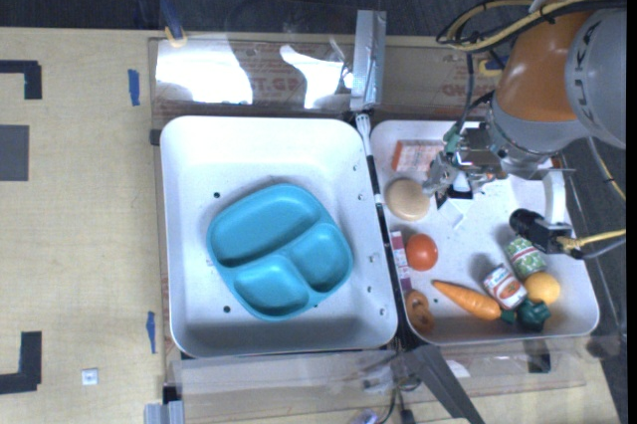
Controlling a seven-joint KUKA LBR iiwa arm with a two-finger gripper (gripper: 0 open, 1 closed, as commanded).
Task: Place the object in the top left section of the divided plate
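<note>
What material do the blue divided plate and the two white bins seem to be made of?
The divided plate looks like moulded plastic: uniform blue colour, rounded section walls, soft sheen. The left bin and right bin look like thin formed plastic too, matt white with rounded corners, though painted metal cannot be ruled out from this view.

You see grey arm (pixel 602 79), rounded casing, broad orange band (pixel 537 74) above wrist. Black and yellow cables (pixel 498 14) loop beside band. Gripper (pixel 446 175) small, dark metal, pale fittings, thin wires. Yellow hose at top right.
</note>
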